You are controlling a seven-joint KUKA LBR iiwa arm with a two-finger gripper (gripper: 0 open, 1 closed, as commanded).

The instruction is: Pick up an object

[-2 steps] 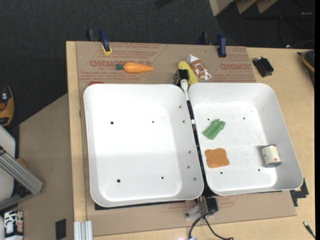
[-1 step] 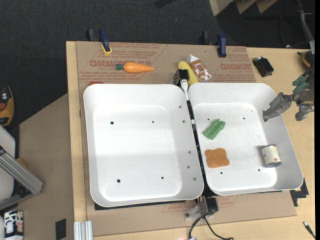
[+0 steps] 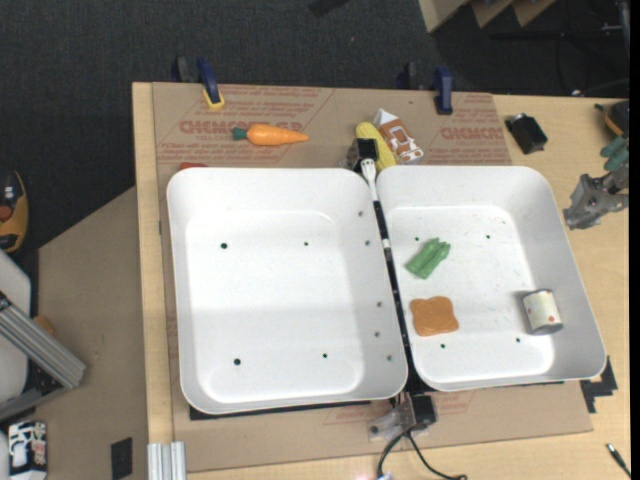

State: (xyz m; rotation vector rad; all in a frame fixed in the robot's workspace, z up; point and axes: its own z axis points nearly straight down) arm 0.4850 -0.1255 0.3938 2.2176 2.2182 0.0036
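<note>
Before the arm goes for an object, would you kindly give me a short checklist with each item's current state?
1. Targets in the right bin: green piece, orange piece, small can. Ok.
2. The three lie apart from one another. Ok.
3. Pincer at the right edge, outside the bin and clear of the targets. Ok.
4. Pincer ready to grasp: cannot tell.
5. Carrot lies on the board behind the bins, out of them. Not ok as a target.

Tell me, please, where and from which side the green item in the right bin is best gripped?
Probably across the narrow middle of the green item, coming straight down from above. It lies flat, elongated and slanted on the right bin floor, with open space all round for both fingers.
</note>
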